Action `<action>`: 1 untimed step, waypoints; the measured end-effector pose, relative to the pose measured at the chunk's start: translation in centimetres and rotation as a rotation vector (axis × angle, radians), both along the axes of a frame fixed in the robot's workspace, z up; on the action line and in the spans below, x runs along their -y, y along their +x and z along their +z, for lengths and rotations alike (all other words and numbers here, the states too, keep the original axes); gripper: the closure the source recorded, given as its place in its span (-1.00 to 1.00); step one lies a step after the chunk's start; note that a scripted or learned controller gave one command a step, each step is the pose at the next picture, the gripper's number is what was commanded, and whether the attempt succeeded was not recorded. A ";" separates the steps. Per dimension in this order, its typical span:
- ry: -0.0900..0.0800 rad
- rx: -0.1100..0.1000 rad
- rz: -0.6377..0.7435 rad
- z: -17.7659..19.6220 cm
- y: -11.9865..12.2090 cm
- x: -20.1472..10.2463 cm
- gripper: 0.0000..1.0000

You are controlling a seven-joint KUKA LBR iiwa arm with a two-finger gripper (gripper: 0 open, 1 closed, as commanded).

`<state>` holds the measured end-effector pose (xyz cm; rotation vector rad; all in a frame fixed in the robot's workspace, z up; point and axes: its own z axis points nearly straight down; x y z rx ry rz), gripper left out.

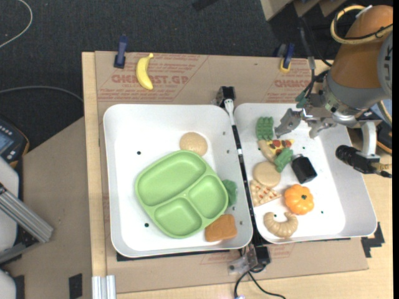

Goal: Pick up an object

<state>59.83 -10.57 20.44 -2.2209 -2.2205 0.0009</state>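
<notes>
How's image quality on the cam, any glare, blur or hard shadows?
Camera view: lighting even and soft, faint shadows beside the green tray; white bins bright but not blown out; small toys such as the pumpkin slightly soft; hand and arm a little blurred.

The arm [358,55] is a thick, rounded grey column with a broad orange band [369,27] wrapping its upper segment. A thin yellow cable [340,22] loops beside the band, and dark cables run down along the left side. Below the grey wrist sits a pale metal flange, from which the gripper [304,124] spreads in angular grey metal fingers [288,122] with dark joints
</notes>
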 end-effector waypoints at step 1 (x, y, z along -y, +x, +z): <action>0.003 -0.010 -0.003 -3.6 -8.9 -0.2 -1.00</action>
